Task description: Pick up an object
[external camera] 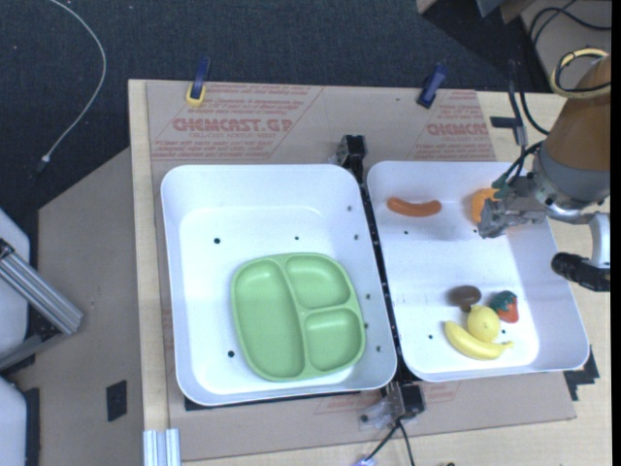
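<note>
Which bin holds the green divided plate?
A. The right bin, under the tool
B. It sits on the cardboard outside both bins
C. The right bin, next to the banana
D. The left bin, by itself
D: the green plate lies alone in the left bin, while the banana and sausage are in the right bin, where the tool is.
</note>
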`<state>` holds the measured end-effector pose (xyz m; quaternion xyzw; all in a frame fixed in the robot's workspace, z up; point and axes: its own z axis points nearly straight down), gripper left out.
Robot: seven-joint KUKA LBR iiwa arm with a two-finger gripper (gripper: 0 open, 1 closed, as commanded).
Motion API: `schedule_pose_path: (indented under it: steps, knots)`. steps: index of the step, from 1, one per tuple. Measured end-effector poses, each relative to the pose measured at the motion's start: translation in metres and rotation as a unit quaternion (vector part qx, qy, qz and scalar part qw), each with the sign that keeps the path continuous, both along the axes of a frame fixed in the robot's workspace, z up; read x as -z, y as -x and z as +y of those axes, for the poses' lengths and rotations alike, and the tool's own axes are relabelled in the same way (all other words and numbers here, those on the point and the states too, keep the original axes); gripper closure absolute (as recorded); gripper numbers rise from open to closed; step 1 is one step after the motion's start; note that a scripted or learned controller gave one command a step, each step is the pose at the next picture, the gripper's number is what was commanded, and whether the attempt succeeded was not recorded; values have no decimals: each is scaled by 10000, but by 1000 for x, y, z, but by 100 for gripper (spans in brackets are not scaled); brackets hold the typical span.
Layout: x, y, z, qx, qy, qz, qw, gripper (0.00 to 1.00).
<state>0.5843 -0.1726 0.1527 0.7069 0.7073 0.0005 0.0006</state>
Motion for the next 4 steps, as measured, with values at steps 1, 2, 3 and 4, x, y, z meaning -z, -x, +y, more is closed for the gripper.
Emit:
schedule_pose_path:
  steps: [1, 2, 3, 4]
  knots:
    - [-52, -12, 0, -5, 12, -27, 10000, 100]
    - [-83, -13, -1, -2, 11, -25, 10000, 100]
    - [-92, -13, 52, -26, -10, 5, 10000, 100]
    - [-81, -19, 98, -22, -10, 22, 10000, 100]
